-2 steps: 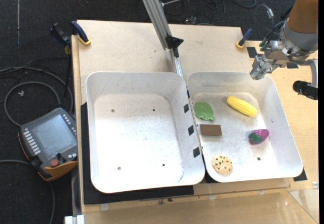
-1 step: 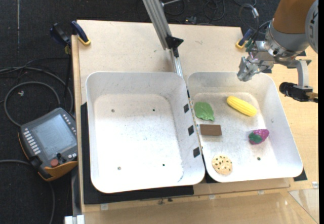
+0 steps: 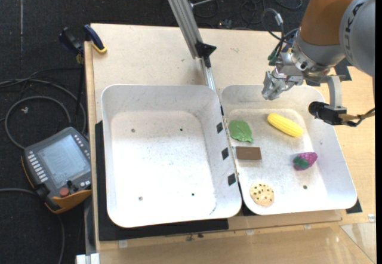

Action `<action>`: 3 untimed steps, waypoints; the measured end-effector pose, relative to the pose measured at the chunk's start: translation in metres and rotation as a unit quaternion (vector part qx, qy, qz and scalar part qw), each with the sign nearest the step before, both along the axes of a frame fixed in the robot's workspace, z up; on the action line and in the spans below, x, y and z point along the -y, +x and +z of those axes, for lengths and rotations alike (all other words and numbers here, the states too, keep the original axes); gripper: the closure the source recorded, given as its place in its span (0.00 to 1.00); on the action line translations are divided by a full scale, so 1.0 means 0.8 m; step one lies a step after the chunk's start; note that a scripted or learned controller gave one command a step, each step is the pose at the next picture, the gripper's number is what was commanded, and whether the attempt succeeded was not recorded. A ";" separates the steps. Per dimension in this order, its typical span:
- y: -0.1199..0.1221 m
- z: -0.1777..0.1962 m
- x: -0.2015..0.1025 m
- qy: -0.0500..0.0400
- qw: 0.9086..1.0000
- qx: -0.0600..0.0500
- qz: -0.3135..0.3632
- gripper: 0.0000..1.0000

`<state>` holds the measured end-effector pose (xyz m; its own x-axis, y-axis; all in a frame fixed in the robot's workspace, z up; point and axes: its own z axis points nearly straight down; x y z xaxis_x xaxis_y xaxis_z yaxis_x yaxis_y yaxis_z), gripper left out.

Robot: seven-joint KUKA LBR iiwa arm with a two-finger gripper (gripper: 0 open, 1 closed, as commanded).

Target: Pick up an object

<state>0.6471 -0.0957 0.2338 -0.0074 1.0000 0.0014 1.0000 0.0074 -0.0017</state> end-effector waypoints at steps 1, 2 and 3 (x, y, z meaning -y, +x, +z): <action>-0.012 0.013 -0.070 0.000 1.000 0.001 0.001 1.00; -0.026 -0.003 -0.143 0.000 1.000 -0.001 0.001 1.00; -0.040 0.012 -0.208 0.000 1.000 0.001 0.001 1.00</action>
